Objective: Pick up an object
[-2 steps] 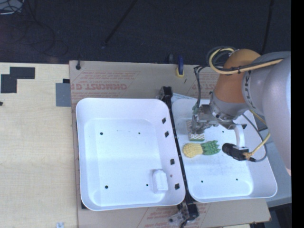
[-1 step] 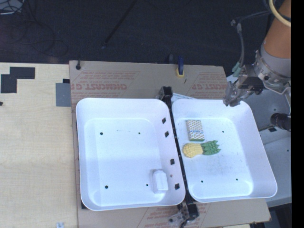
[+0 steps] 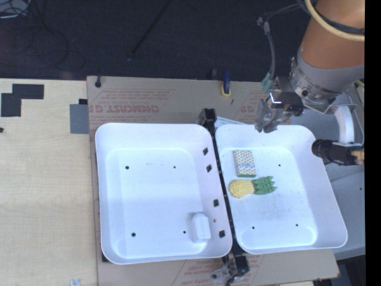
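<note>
In the right bin lie a small patterned block and, just below it, a toy pineapple with a yellow body and green leaves. A pale white object rests in the left bin near its lower right corner. My gripper hangs over the right bin's back rim, up and to the right of the patterned block and apart from it. Nothing shows between its fingers.
The two bins stand side by side on a cardboard sheet, joined by black clips along the middle. Wooden table surface spreads to the left. A black knob sticks out at the right bin's right rim.
</note>
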Robot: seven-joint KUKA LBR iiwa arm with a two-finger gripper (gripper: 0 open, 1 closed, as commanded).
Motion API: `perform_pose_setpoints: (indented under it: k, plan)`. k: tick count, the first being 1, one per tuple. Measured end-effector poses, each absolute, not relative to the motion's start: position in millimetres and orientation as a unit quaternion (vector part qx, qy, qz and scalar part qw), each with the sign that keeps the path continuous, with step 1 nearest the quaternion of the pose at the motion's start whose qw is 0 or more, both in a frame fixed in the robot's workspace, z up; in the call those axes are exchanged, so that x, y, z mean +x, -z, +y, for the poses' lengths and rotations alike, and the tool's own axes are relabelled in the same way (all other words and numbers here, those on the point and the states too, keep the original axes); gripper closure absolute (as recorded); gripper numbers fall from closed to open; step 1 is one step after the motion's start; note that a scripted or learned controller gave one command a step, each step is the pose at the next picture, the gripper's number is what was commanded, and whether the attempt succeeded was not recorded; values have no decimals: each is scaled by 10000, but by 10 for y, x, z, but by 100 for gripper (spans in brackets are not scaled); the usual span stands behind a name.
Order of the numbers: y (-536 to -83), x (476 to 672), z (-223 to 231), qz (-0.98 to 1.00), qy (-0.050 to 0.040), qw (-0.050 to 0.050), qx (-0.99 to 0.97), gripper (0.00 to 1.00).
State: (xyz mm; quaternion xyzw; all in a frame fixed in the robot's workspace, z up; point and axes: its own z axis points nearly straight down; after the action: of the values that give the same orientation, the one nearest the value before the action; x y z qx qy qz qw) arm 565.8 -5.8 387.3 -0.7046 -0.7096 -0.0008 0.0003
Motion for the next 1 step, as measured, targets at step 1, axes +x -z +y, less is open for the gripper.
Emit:
perform_pose_setpoints:
  k: [1]
  plan:
    - [-4152, 5751, 619, -7097, 8, 4, -7045, 100]
